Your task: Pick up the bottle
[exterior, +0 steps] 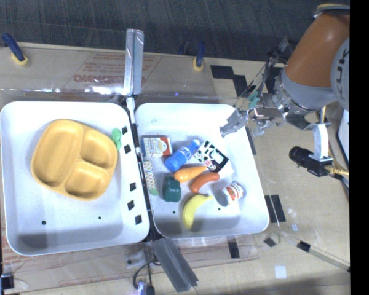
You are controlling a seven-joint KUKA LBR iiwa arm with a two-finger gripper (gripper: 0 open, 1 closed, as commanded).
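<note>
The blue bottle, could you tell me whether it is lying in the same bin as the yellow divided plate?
No, the blue bottle lies in the right bin among the small items, while the yellow divided plate sits in the left bin.

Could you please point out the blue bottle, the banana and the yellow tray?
blue bottle (179,156): camera view, middle of its body.
banana (193,208): camera view, middle of its curve.
yellow tray (74,158): camera view, central ridge between its compartments.

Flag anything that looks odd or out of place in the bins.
Nothing looks spilled or broken. The blue bottle lies on its side among crowded items in the right bin. A small green piece sits at the left bin's right edge, beside the yellow tray.
</note>
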